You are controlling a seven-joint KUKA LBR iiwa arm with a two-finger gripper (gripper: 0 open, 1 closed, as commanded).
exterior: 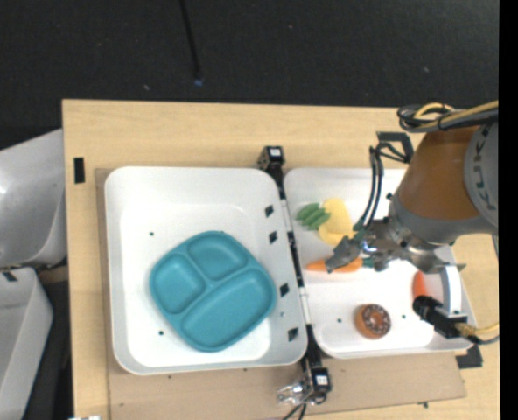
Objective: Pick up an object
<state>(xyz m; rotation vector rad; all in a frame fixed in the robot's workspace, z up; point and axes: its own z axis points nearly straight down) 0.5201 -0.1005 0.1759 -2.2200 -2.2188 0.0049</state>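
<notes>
My gripper is low in the right bin, near its left middle. An orange carrot-like piece lies right under and beside the gripper's tip, partly covered by it. Just behind the gripper sit a yellow piece and a green leafy piece, touching each other. A brown round donut-like piece rests toward the bin's front. At the arm's right side a red piece pokes out, partly hidden by the wrist.
A blue divided plate lies in the left bin. The ridge between the bins runs just left of the gripper. Black cables hang off the arm over the right bin's back.
</notes>
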